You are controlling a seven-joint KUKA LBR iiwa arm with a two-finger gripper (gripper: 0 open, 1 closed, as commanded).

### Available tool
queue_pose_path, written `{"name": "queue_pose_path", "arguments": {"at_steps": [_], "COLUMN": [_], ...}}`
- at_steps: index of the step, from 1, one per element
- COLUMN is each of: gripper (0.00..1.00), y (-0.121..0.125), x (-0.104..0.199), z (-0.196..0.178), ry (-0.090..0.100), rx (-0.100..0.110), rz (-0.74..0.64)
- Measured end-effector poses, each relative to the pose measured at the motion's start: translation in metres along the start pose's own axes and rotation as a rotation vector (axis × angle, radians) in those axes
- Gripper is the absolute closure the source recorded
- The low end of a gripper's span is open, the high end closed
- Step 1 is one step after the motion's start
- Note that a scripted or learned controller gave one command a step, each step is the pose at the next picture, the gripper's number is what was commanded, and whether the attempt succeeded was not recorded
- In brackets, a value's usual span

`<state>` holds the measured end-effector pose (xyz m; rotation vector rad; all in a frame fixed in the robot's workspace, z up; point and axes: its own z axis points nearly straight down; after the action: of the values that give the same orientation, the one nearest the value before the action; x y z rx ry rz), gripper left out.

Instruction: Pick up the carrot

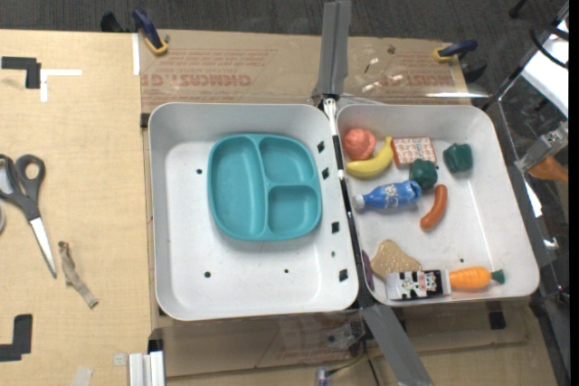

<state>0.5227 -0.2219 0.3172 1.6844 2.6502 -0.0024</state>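
The carrot [472,278] lies in the right bin [512,221] at its near right corner, green tip pointing right, just beside a small milk carton [418,285]. A teal divided plate [265,186] sits in the left bin [172,221]. The jaws' state: cannot tell

At the right edge of the frame, level with the upper half of the right bin, a small part of the arm [550,154] shows. A pale grey, angular metal piece with lighter faces sits above a short orange patch, the band above the wrist. Above these, a white and bluish glossy surface slants toward the upper right corner. Thin dark struts cross it.
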Motion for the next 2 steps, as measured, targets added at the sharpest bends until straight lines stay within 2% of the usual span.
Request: {"name": "queue_pose_path", "arguments": {"at_steps": [1,2], "gripper": [1.0,1.0], "y": [0.095,0.125], "x": [-0.044,-0.057], "z": [-0.03,-0.009], "ry": [-0.001,-0.002], "rx": [-0.001,-0.003], "rz": [-0.19,-0.464]}}
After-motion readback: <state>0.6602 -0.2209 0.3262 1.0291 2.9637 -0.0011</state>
